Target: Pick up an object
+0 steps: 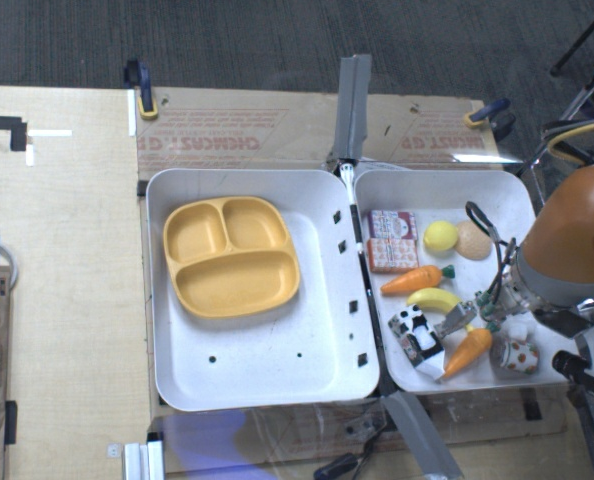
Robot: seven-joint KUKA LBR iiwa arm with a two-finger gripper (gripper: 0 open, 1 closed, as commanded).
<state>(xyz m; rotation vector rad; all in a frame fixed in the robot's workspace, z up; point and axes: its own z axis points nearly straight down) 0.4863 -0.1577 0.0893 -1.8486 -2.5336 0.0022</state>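
Gripper [474, 315] is lowered into the right bin [429, 176], beside a carrot [466, 351] lying on the floor — nothing lifted yet; its opening cannot be told.

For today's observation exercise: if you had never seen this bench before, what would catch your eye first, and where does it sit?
The big yellow divided plate stands out, lying alone in the left bin. Next comes the colourful clutter in the right bin: two orange carrots, a banana, a lemon and a snack packet. The arm's orange band looms over that bin's right side.
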